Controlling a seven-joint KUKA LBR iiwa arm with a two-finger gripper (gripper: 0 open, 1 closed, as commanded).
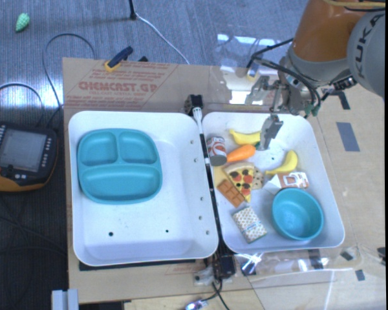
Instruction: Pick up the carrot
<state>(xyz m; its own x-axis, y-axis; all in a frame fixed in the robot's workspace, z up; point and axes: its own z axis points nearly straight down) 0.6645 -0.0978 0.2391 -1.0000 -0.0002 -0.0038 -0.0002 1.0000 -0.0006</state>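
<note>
Small orange plastic carrot (pixel 240 152), tapered, lying slantwise near the far edge of the right white bin (pixel 323 150), beside a yellow banana (pixel 245 136). Gripper (pixel 269 134) hangs just beside it; fingers' spread: cannot tell.

The carrot (pixel 240 152) is a small, smooth orange piece with a rounded, tapering shape. It lies flat in the right bin (pixel 323 166), near the bin's upper left part, tilted so that one end points toward the upper right. It rests free, just below a yellow banana (pixel 244 136).
</note>
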